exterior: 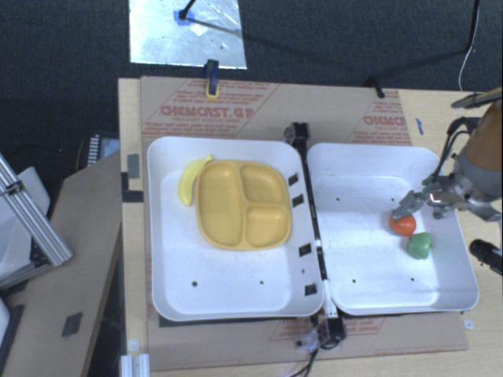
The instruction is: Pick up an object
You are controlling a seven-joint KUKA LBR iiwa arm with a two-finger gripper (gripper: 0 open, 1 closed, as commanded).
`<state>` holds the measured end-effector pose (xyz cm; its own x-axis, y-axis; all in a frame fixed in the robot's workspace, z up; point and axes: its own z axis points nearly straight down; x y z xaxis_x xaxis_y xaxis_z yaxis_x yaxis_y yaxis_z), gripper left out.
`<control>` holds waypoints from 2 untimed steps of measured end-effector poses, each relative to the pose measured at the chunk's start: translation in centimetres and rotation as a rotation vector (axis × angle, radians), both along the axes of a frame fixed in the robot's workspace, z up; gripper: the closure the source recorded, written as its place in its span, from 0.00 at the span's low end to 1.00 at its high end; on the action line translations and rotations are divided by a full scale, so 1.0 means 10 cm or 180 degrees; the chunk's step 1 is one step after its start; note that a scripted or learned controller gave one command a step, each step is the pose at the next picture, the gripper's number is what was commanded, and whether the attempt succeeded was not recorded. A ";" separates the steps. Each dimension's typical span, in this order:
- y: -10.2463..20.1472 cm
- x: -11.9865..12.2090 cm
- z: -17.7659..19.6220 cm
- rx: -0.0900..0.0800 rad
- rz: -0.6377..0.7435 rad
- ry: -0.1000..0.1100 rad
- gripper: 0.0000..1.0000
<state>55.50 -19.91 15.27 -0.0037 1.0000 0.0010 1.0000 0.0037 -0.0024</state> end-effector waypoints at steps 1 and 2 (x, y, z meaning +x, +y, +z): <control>-0.04 -0.06 -0.60 -0.0001 -0.0008 -0.0001 0.00; -0.04 -0.05 -0.68 -0.0004 -0.0009 -0.0009 0.00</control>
